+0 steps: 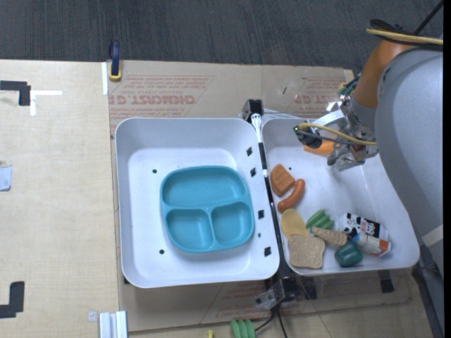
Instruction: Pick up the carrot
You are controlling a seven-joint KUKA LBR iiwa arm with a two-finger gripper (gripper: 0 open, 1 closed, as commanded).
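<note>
Upper right of the frame: gripper low over the right bin, hard against the carrot at the bin's upper wall, probably lined up for a grab. Cannot tell how far the jaws stand apart, nor whether anything sits between them. Carrot mostly hidden by cables and metal, just an orange tip peeking out. Lower down, sausage, bread and other toy food bunched together. Centre left, blue plate alone in the left bin.

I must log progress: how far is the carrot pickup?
Done: the claw has reached the carrot at the back of the right bin. In hand: closing around it; a firm grip is unclear. Left: lifting it clear.
</note>
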